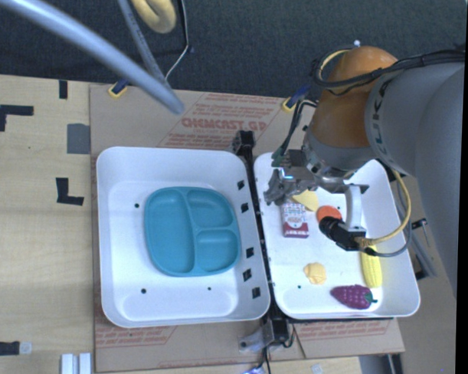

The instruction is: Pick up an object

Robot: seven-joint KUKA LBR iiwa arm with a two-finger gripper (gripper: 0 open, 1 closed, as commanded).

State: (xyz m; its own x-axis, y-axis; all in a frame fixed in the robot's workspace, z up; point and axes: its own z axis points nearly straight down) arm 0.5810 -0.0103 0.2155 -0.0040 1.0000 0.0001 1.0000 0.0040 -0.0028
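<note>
My gripper (284,184) hangs over the far left part of the right bin (398,307), its fingers pointing down just above a small red and white carton (296,220). A yellow wedge-shaped piece (307,199) lies right beside the fingers. An orange piece (329,214) sits next to a black part of the wrist. Nearer the front lie a yellow corn cob (371,269), a small pale yellow lump (315,273) and a purple bunch of grapes (352,296). Nothing shows between the fingers.
The left bin (119,171) holds a blue divided plate (192,231). A black clip divider (252,221) runs between the two bins. A grey pole (86,39) crosses the upper left. Cardboard lies under both bins.
</note>
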